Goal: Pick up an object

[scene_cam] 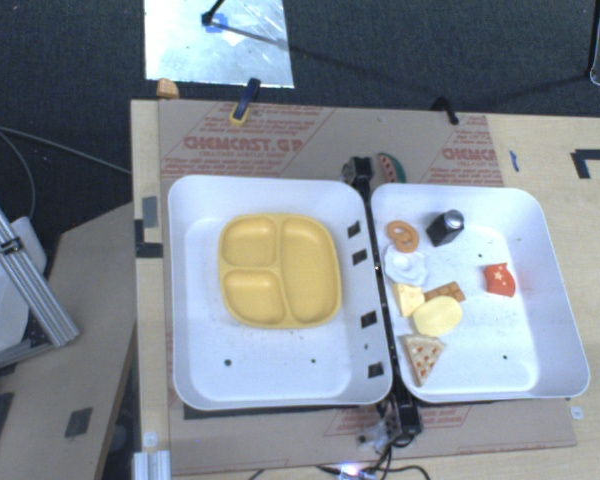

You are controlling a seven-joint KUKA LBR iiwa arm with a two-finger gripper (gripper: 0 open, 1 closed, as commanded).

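Since any of the small things could be the pick, I start with the right bin (550, 268), where they all lie. A red piece (499, 280) sits alone toward the outer side with bare white floor around it. A black and silver item (445, 227) rests near the far wall, just beside an orange ring (402, 235). Below the ring, crowded along the inner wall, come a white lump (405, 265), a pale yellow block (409, 299), a brown cracker (445, 292), a yellow oval (437, 317) and a tan wedge (420, 357); several of these touch. The near outer corner of that bin is open.

The left bin (195, 368) holds a yellow divided tray (280, 270), lying flat near its middle, with room along the front.

Both bins rest on a printed board on the desk (90, 258). Something dark and green (385, 168) behind the seam between the bins is too small to identify. Whether the claw is wide or narrow I cannot tell.
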